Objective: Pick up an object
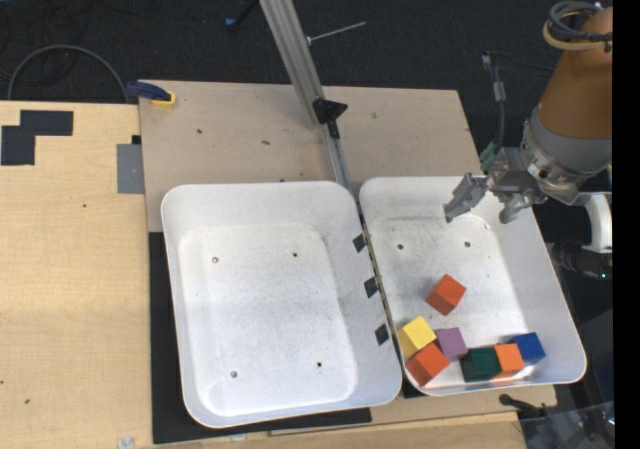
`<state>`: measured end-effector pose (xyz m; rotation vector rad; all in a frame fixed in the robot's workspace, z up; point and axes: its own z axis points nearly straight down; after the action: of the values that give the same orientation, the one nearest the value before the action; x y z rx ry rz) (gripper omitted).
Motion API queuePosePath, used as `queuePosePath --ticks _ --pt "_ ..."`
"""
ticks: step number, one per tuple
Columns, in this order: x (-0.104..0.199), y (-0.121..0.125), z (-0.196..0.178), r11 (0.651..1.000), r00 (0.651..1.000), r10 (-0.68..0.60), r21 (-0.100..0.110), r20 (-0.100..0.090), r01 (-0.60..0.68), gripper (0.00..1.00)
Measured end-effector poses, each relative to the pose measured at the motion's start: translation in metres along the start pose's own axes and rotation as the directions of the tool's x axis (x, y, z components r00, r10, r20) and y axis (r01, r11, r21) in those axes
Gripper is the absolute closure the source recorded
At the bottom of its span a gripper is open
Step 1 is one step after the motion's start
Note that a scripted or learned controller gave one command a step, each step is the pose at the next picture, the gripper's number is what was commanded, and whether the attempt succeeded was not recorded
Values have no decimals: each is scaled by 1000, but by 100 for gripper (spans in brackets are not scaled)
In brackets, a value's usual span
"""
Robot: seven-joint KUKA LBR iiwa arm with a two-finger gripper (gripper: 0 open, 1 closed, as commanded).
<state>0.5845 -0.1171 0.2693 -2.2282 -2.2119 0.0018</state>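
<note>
My gripper (487,203) hovers over the far edge of the right bin (520,257), its two grey fingers spread open with nothing between them. Below it, mid-bin, lies a lone orange-red cube (446,294). Along the bin's near edge sits a cluster: a yellow cube (417,334), an orange cube (429,362), a purple cube (452,342), a dark green cube (481,364), another orange cube (509,358) and a blue cube (529,346).
The left bin (200,237) lies beside the right one, with black clips (371,286) on the shared rim. A slanted aluminium rail (295,47) rises behind the bins. The arm's orange band (582,87) stands at the right.
</note>
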Motion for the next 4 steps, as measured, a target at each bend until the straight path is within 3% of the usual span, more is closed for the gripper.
queuePosePath --ticks 1,2,3,4 --pt "30 11 -7 1000 1000 -11 -1 0 11 0" --pt "57 6 -42 1000 1000 -10 -4 0 10 0" --pt "49 -6 -175 1000 1000 -8 -9 2 8 0" --pt "56 1 -110 1000 1000 -8 7 0 8 0"
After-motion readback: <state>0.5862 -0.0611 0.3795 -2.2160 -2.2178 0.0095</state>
